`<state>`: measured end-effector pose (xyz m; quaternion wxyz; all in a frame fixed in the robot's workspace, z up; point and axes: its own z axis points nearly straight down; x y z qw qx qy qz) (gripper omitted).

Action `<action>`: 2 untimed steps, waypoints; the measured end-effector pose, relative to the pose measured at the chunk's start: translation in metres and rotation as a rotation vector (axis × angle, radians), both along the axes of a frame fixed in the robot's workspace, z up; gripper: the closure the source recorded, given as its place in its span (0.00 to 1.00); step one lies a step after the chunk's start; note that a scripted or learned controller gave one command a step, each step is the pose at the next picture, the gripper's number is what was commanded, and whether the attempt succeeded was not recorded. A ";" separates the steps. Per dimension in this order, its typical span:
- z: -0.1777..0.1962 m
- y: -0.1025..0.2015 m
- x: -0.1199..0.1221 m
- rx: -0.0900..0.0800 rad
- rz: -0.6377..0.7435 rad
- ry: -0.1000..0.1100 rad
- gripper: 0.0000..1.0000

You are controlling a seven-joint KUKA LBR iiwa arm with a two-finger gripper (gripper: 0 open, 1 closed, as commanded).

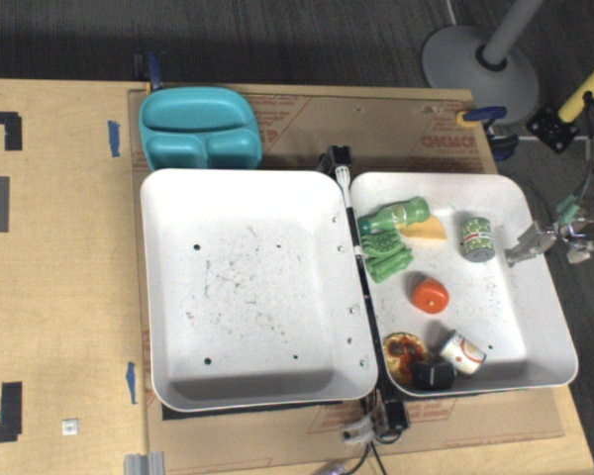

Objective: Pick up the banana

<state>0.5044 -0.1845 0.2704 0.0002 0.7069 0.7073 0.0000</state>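
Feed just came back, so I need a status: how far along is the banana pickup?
Nothing looks done. The gripper sits at the right bin's right rim, with nothing visibly held. The only yellow piece, possibly the banana, lies in that bin beside a green bottle. Reaching, grasping and lifting are all left.

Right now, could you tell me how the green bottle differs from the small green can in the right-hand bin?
The green bottle lies on its side near the bin's left wall, while the green can sits further right, apart from other items. The bottle is long and tapers to a neck; the can is short and stubby. The bottle touches a yellow wedge; the can touches nothing. Both are green with pale labels and rest in the right bin.
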 end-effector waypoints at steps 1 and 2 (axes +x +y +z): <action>-0.155 0.052 -0.026 0.001 -0.030 0.002 0.00; -0.145 0.051 -0.025 0.000 -0.031 -0.001 1.00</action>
